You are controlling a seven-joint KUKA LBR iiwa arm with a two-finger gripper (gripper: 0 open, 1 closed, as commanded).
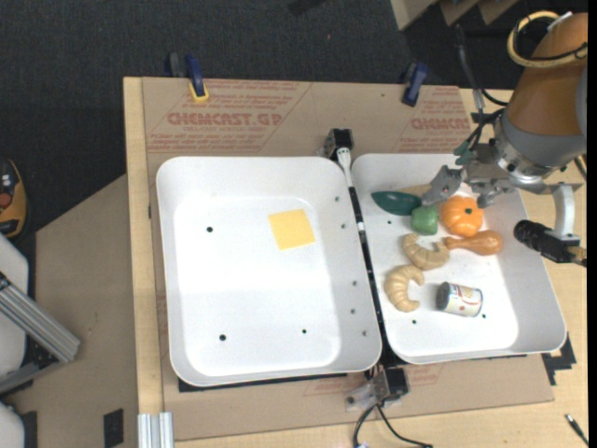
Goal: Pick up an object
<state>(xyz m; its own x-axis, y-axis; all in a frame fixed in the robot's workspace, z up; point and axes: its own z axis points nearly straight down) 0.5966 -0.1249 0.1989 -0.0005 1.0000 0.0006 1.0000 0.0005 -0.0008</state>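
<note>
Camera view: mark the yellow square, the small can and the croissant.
Yellow square (pixel 292 229), camera view, centre of its flat top, in the left bin.
Small can (pixel 460 299), camera view, middle of its side, lying in the right bin.
Croissant (pixel 403 287), camera view, middle of its curve.

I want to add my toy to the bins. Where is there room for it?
The left bin is nearly all bare white floor around the yellow square. In the right bin, the front strip below the small can is free. Its back half is crowded: orange, green pieces, croissant, with the claw above.
</note>
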